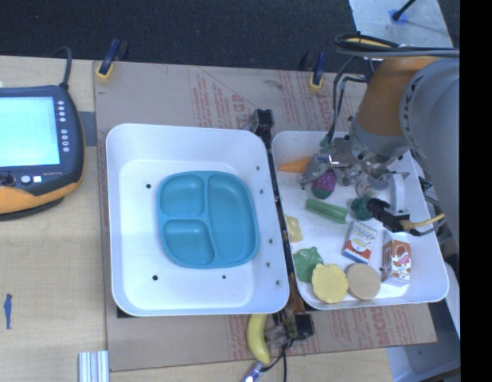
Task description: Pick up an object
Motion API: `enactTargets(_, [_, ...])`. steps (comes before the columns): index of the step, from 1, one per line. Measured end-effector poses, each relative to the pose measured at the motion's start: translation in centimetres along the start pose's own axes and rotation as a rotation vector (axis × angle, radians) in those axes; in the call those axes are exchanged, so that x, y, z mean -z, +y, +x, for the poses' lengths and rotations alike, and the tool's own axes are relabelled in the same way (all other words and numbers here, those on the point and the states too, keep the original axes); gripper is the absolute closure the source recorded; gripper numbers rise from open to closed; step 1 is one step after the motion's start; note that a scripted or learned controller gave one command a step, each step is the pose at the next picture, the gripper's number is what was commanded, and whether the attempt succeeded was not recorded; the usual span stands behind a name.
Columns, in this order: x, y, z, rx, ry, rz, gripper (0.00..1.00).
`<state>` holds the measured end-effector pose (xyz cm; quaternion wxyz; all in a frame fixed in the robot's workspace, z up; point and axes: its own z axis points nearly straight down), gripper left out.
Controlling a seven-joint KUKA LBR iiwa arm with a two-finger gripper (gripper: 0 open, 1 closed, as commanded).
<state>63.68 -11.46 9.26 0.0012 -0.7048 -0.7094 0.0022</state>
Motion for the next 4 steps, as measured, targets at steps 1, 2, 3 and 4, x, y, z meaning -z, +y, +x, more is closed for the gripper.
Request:
enactTargets(1, [-0.2, -6.2, 0.7, -0.001, 0.001, 0.001, 0.0])
enactTargets(2, [-0.1, -0.3, 2.0, -0.003, 0.002, -0.002, 0.0])
enactTargets(3, [0.9, -0.3, 1.9, -0.001, 0.002, 0.001, 1.0])
enactTargets(4, [10.0, -3.0, 5.0, -0.001, 0.002, -0.004, 1.0])
